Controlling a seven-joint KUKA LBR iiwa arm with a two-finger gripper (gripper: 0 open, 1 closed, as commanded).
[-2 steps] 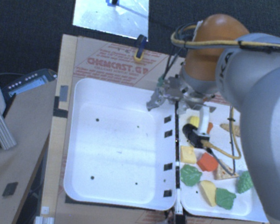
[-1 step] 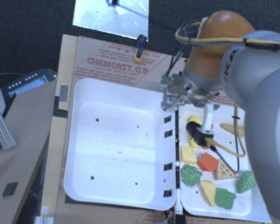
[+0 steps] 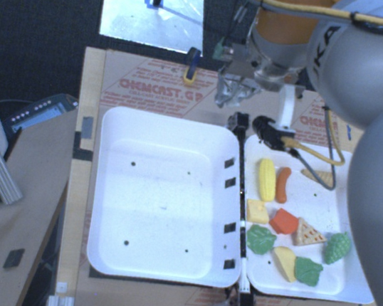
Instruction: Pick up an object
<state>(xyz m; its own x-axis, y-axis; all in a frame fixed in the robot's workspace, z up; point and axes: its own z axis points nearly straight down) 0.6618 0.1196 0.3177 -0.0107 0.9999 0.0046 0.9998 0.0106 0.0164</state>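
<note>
- The gripper (image 3: 231,94) is seen above the far edge of the bench, over the printed cardboard sheet (image 3: 158,89) just beyond the two bins; whether it is spread or closed cannot be told from this view; nothing is seen pinched by it.
- The grey arm (image 3: 375,84), with its orange band (image 3: 290,9), is seen reaching in from the right and covering the upper right of the view.
- The left bin (image 3: 113,172) is set beside the right bin (image 3: 329,286); the two are joined along their shared edge by black clips (image 3: 232,182).
- The task's objects are gathered in the right bin, well apart from the gripper; a yellow corn cob (image 3: 266,179) is laid next to an orange sausage (image 3: 282,184), side by side and nearly parallel.
- Nearer the camera, a yellow cheese square (image 3: 258,212), a red-orange block (image 3: 284,221) and a tan wedge (image 3: 308,235) are placed in a row, close together.
- At the near end, a green leafy piece (image 3: 260,239), a yellow wedge (image 3: 285,262), a second green piece (image 3: 308,271) and a broccoli-like piece (image 3: 337,247) are clustered; the yellow wedge is seen touching the second green piece.
- A yellow-and-blue clamp (image 3: 190,68) is fixed at the far edge of the cardboard sheet, to the left of the gripper.
</note>
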